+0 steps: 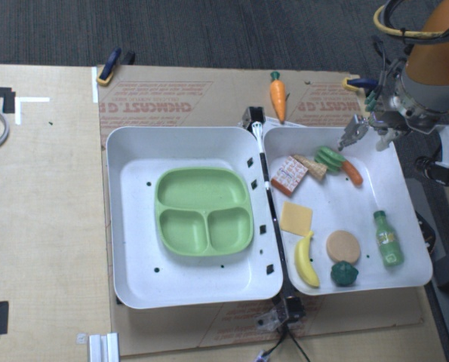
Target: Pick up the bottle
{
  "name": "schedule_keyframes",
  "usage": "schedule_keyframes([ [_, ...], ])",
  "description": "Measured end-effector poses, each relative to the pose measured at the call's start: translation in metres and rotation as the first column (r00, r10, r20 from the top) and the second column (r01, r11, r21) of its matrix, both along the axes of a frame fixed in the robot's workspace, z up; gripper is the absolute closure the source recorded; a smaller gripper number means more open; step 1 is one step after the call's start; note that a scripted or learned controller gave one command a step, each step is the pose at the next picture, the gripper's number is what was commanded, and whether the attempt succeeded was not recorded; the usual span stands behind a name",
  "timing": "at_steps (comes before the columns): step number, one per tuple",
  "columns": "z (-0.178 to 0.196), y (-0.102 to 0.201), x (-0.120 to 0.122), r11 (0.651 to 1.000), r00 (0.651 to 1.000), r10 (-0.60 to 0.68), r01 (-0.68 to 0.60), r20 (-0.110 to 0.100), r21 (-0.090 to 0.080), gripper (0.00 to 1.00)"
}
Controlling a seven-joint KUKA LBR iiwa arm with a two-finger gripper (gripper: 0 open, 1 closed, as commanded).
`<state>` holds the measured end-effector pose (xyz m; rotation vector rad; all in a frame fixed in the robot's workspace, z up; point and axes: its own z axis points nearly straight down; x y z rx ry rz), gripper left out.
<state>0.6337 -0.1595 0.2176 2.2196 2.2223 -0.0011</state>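
Near the right bin's front right corner lies the green bottle, right of a round cookie. Over that bin's far edge hangs the end effector, fingers slightly parted, holding nothing.

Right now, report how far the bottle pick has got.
Nothing looks done: the bottle lies untouched near the right bin's right wall. The gripper hangs over that bin's far end, above the vegetables. Reaching, gripping and lifting are all left.
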Motion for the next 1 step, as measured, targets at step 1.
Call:
schedule_keyframes([
  [1, 0.0098, -0.0003, 0.0005, 1.0, 1.0, 0.003, -0.003, 0.001, -0.002, 1.0],
])
